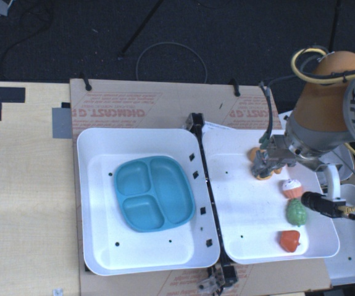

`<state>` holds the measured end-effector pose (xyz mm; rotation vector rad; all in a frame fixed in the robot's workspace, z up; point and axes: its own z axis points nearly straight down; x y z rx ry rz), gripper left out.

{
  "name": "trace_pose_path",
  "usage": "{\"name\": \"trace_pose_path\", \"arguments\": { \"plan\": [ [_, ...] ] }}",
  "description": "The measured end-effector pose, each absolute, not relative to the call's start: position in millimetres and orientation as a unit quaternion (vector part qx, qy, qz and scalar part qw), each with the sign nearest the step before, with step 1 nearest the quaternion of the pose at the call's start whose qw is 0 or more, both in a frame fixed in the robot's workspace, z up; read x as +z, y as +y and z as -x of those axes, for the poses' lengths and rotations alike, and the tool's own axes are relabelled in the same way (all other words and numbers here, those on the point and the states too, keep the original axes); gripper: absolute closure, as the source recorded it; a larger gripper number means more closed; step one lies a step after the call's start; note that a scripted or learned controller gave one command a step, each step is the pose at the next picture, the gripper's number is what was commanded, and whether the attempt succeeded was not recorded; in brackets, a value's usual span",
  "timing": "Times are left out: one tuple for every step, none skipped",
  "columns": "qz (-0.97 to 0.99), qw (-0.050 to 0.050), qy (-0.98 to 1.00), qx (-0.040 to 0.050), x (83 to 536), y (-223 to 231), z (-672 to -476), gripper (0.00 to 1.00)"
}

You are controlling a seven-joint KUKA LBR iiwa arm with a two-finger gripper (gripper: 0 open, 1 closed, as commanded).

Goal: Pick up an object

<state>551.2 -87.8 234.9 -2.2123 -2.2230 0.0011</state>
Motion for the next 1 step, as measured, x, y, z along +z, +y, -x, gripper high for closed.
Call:
{"name": "trace_pose_path", "arguments": {
  "plan": [
    [0.706, 0.002, -0.709, 0.0, 241.9, -33.7, -562.9, 1.0]
  ]
}}
